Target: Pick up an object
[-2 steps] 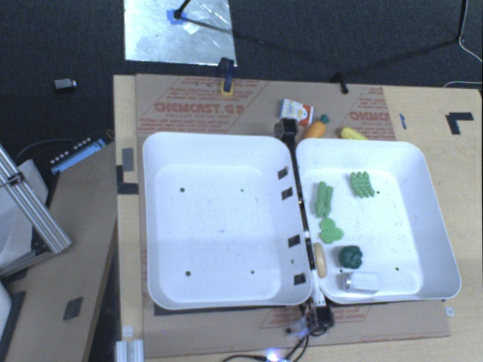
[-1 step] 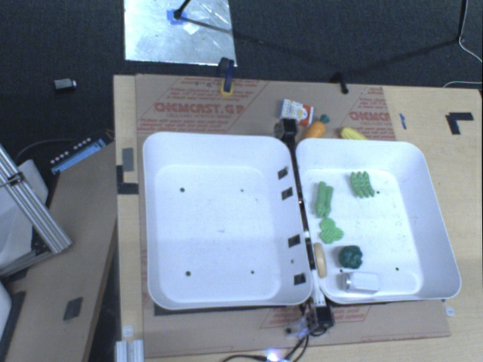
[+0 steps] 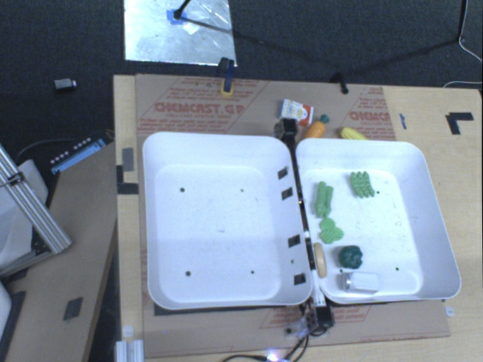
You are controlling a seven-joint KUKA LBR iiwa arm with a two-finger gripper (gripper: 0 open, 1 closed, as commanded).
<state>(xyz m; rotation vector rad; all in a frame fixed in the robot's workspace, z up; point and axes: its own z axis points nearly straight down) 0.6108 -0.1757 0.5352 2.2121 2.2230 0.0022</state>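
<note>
Right bin holds the pickable things along its left half: a ribbed green block farthest, a long green pod, a knobbly pale-green piece, a dark green lump and, nearest, a whitish block. Left bin is smooth white plastic.

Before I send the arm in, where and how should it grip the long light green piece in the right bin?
Grip the long light green piece across its narrow middle, coming straight down from above. It lies flat and runs roughly up and down the view, so set the fingers to its left and right. The bin's inner wall is close on its left, so clearance there looks tight; bare floor lies on its right.
</note>
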